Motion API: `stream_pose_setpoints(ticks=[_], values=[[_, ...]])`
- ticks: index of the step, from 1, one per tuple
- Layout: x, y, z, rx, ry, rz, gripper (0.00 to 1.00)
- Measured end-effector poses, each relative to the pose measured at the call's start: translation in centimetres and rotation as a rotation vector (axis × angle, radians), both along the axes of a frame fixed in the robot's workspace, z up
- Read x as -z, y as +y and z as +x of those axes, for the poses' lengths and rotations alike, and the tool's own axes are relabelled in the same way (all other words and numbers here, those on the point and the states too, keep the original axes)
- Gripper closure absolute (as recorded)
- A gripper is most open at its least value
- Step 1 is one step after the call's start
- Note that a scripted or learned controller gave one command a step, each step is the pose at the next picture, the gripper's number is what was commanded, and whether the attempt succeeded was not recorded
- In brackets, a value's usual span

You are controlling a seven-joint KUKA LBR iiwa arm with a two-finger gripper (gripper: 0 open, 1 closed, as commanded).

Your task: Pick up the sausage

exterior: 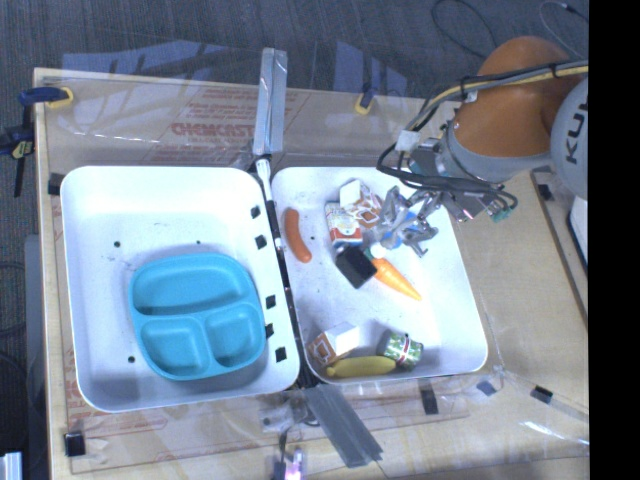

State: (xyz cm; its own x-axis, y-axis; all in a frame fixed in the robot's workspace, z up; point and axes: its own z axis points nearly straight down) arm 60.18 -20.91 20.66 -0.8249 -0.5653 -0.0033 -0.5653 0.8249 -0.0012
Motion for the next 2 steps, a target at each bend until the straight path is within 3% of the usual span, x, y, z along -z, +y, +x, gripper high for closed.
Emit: stream_pose_setpoints(ticks=[1,2], values=[[0.2,-0.1,2.2,0.661,-0.002,0.000,1.00],[-0.7,-0.1,-5.0,0.581,0.002,0.000,1.00]])
